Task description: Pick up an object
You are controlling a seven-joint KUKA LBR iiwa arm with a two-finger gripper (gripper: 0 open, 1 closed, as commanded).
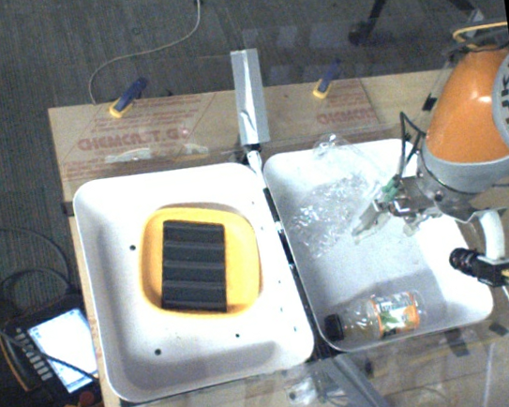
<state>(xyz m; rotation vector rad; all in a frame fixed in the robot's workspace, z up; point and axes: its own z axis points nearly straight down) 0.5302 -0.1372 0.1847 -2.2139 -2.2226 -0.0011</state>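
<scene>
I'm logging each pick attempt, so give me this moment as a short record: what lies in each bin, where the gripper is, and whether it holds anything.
left bin: yellow tray with a black ribbed block lying on it
right bin: crumpled clear plastic in the far half; a bottle lying on its side by the near wall
gripper: over the right bin, beside the plastic
held: nothing seen between the fingers
arm: reaches in from the right
</scene>
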